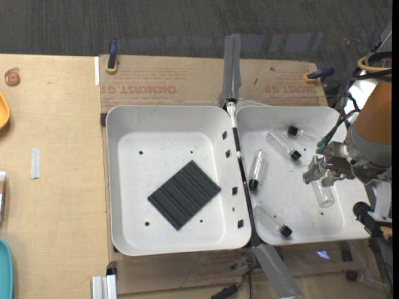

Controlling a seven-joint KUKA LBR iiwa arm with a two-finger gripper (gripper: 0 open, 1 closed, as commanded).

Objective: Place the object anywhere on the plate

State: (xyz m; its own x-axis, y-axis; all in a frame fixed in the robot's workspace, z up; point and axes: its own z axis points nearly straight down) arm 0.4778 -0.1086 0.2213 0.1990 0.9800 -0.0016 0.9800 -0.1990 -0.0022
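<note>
From my feed I see two white bins side by side on a sheet of brown cardboard (206,80), which is clipped to the bench at its far corners. The left bin (124,126) holds a dark ribbed plate (184,194), a flat square turned like a diamond, lying near the middle of the floor with bare white around it on all sides.

The right bin (274,114) holds several clear tubes with black caps. One tube (255,169) lies close to the divider between the bins, its cap toward me. A second tube (283,146) lies slanted further back, with a loose black cap (292,131) just beyond it. A third tube (274,222) rests near the front edge of that bin, its black end toward the front wall. A fourth tube (323,194) sits right under the arm's tool, touching or nearly touching it; I cannot say which.

The divider wall stands between all the tubes and the plate.

The arm (374,126) comes in from the right, its orange band above the bin's right edge, wrist pointed down and leftward. The gripper (319,172) sits low over the right side of the right bin. I cannot tell whether it is apart or together, or whether it has the tube.
</note>
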